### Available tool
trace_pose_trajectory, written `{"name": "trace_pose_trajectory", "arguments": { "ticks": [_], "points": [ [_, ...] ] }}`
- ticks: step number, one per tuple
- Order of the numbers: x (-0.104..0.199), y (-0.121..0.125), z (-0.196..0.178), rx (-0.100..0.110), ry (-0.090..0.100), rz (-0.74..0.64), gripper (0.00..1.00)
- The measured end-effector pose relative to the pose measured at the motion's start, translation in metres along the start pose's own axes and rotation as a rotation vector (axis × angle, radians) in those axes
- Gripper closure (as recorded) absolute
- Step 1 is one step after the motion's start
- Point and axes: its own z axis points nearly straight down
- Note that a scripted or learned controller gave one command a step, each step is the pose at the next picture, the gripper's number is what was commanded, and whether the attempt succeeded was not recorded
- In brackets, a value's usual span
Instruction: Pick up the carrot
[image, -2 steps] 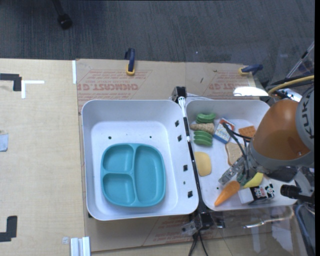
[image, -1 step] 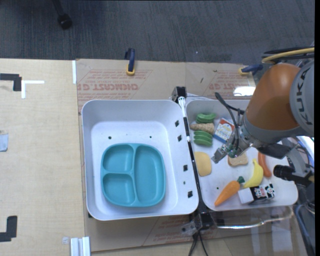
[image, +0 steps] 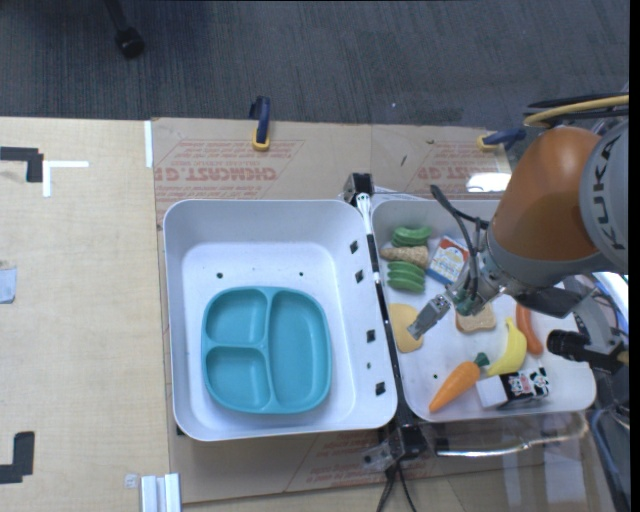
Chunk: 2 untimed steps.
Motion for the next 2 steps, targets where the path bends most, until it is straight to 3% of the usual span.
{"name": "trace_pose_trajectory", "arguments": {
  "ticks": [1,2],
  "points": [
    [-0.03,-0.055,0.064,0.001,0.001,-0.218,0.0],
    [-0.03,-0.055,0.1,0.001,0.004,-0.401,0.0]
  ]
}}
